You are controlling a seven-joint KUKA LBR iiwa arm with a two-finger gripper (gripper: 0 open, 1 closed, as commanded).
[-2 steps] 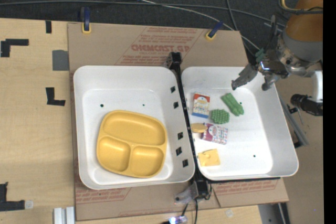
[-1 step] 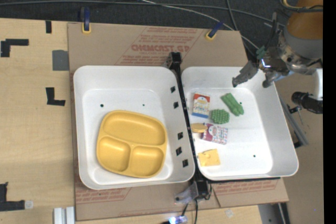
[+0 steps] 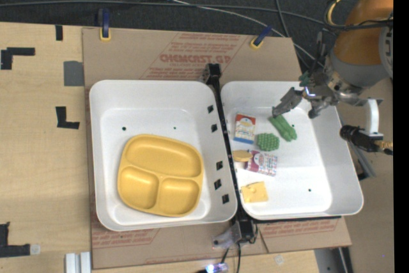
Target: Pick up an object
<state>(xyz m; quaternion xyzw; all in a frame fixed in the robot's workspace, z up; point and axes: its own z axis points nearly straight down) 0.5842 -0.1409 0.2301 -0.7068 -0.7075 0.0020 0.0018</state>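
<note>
My pincer (image 3: 300, 103) hangs over the upper part of the right bin (image 3: 332, 166), and its 2 fingers stand spread apart with nothing between them. One finger (image 3: 287, 101) slants down to the left, the other (image 3: 317, 107) sits nearer my wrist.

The nearest thing to me is the green pickle-shaped toy (image 3: 283, 126). It lies on the bin floor with its long axis on a diagonal, running from upper left to lower right, the lower right end being the rounder one. Its upper end lies just below the tip of my left-slanting finger, close to it; whether they touch I cannot tell.

Just beside the pickle, lower left, is a bumpy green lump (image 3: 268, 141). Left of that lies a small card packet (image 3: 244, 128) with red and blue print, close to the divider between the 2 bins. Below sit a pink-printed packet (image 3: 262, 163), a small tan piece (image 3: 241, 155) and a yellow wedge like cheese (image 3: 255, 192).

In the left bin (image 3: 105, 105) rests a yellow 3-compartment tray (image 3: 160, 174)
</note>
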